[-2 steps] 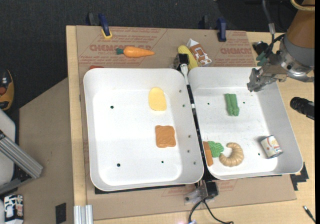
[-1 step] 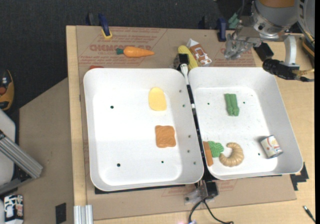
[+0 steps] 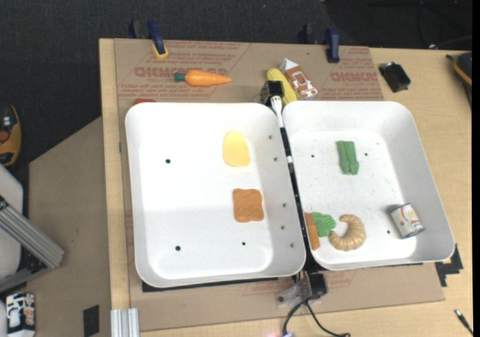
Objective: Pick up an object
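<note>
Camera view looks down on two white bins that sit side by side on a brown cardboard sheet (image 3: 225,58). I cannot tell how the gripper stands or if it has hold of anything, so I cannot tell how far any toy lies from it. The places below go by the bins, starting from the right side.

The right white bin (image 3: 397,121) has four things in it. A little silver and white tin can (image 3: 406,220) lies near the right wall, toward the front. A tan curved bread roll (image 3: 348,232) lies to the left of the can, close to the front wall. A green leafy toy with an orange bit (image 3: 320,224) lies just beside the roll, by the left wall of this bin. A long green block (image 3: 346,157) lies on its own in the middle, well apart from the other three.

The left white bin (image 3: 150,178) has two things. A flat brown square like toast (image 3: 248,205) lies near the middle. A pale yellow oval piece (image 3: 236,149) lies behind it, apart from it.

Behind the bins, on the cardboard, an orange toy carrot (image 3: 204,79) lies on its side. A yellow toy corn cob (image 3: 278,80) and a small orange and white box (image 3: 301,83) lie just beside each other, where the two bins meet. Two blue clamps (image 3: 157,39) grip the back edge of the cardboard.
</note>
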